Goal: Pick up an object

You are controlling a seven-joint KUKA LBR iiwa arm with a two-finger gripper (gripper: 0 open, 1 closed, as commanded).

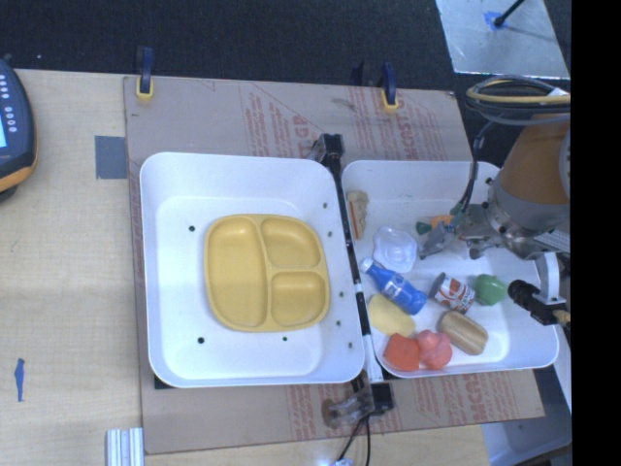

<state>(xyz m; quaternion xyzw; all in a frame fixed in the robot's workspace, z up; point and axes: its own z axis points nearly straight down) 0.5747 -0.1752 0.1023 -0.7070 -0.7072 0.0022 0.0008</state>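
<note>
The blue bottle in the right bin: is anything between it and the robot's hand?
Yes, by the look of it. The hand is over the right bin's upper part. The blue bottle lies lower and to the left, and a clear crumpled plastic piece sits between them, against the bottle's top end.

One fixed camera looks down at a slant from well above the wooden bench [68, 289]. Both shallow white plastic bins [165, 348] sit mid-frame, the grey-and-orange arm [534, 168] entering at right.

Grey arm [529, 223] with orange band, black cable looped above.
</note>
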